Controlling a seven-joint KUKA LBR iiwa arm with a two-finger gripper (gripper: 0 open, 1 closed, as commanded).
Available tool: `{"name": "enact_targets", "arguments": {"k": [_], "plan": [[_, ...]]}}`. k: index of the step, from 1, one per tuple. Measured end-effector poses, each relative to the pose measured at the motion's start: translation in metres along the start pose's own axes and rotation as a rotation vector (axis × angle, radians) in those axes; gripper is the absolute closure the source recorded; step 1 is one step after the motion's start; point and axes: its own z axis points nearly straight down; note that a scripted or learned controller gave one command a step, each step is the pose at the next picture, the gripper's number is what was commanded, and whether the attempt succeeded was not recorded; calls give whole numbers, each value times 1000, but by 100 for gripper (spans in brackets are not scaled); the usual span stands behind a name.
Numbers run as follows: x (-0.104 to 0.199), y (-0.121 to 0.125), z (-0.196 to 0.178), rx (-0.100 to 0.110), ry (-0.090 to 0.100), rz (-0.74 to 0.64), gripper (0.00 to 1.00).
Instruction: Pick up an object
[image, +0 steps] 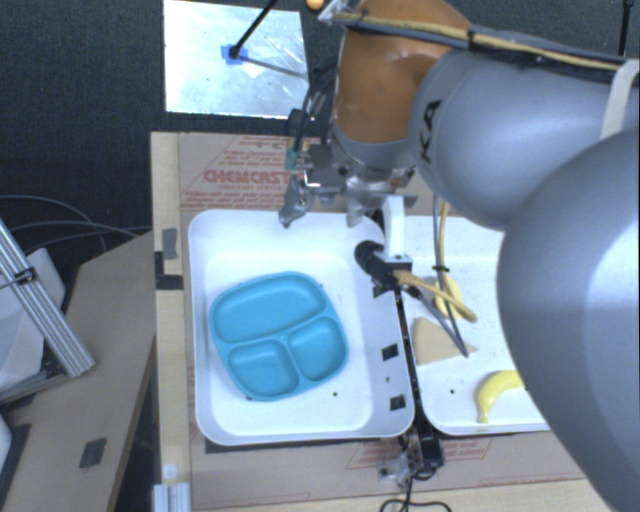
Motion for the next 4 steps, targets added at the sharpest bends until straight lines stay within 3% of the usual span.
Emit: {"name": "enact_targets", "arguments": {"k": [1, 2, 3, 4], "plan": [[7, -49, 171, 7, -2, 3, 0], [-54, 3, 183, 13, 5, 6, 0], [-53, 2, 41, 4, -3, 3, 0], [-59, -55, -1, 17, -4, 5, 0]]}}
